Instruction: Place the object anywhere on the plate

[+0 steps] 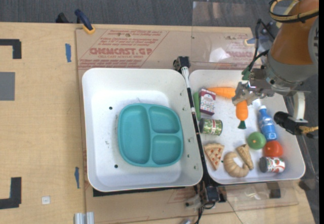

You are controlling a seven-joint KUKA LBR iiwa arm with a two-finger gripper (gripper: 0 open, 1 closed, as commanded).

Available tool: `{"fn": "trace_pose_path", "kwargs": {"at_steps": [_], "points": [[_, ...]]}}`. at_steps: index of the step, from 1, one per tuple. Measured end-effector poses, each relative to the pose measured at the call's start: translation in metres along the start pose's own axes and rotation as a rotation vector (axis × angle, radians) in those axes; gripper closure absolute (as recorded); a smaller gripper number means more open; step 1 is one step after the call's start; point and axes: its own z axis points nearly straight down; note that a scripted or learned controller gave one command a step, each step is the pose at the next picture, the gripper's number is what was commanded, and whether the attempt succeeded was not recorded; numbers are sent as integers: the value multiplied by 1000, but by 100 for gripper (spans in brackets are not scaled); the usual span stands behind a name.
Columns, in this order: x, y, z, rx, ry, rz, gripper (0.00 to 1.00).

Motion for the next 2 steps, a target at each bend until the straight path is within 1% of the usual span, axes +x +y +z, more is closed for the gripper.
{"fn": "trace_pose_path", "kwargs": {"at_steps": [1,2], "points": [[69,-10,22,5,5,20,100],[145,-13,2,-2,4,-24,100]]}}
